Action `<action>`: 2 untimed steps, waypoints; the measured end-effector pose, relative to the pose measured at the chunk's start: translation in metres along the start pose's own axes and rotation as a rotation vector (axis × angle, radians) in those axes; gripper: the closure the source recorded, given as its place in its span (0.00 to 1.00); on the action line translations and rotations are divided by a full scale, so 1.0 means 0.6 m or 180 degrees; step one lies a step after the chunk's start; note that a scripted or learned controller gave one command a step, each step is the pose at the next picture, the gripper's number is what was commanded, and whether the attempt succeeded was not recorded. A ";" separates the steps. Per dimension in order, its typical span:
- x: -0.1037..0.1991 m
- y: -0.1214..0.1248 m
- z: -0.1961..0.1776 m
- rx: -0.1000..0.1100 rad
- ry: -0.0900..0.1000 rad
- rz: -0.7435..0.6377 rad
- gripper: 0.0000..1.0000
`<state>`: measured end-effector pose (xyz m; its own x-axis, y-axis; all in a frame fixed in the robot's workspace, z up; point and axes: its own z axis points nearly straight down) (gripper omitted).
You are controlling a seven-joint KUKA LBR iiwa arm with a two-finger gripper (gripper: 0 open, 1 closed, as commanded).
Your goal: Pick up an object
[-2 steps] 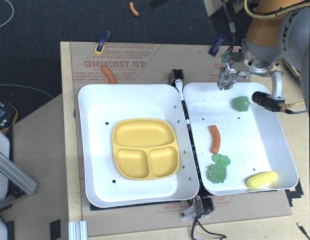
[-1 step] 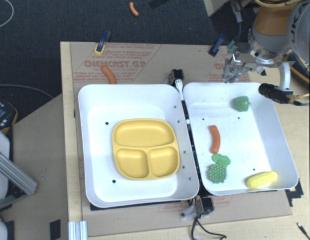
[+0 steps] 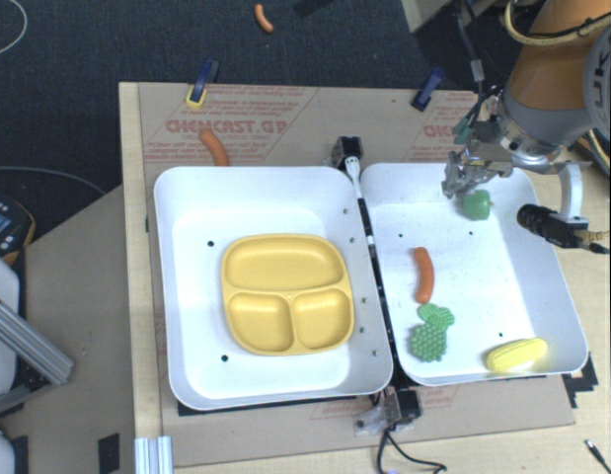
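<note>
Green toy piece (image 3: 476,204) sits at the far end of the right bin (image 3: 542,294), close to the back wall, w/ the gripper (image 3: 467,178) right above it and looking to touch or nearly touch its top. Can't tell how far the gripper is spread or whether it has hold of anything; the tips are blurred into the green lump from this angle. Judging by look, it's a small plastic play-food item: light, stiff, prob. smooth and a bit slippery, not fragile. Shape is rounded and lumpy, so best hold is across its widest middle part, squeezing from both sides, not on a sloped edge where it could squirt out. It lies directly under the tool, a touch toward the near side, so little sideways travel is needed, mostly straight down. Other stuff in the same bin: orange sausage (image 3: 422,274) mid-bin, green grape bunch (image 3: 431,332) just below it, yellow corn (image 3: 515,355) near the front right corner, all well apart from the gripper. Left bin (image 3: 187,265) holds a yellow divided plate (image 3: 285,292).
</note>
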<state>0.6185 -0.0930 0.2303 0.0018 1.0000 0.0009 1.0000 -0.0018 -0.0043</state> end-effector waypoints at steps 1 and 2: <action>0.030 -0.079 0.022 0.0005 0.0004 -0.0003 1.00; 0.045 -0.164 0.007 0.0001 0.0003 -0.0001 1.00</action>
<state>0.5204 -0.0659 0.2267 0.0015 1.0000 0.0018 1.0000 -0.0015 -0.0046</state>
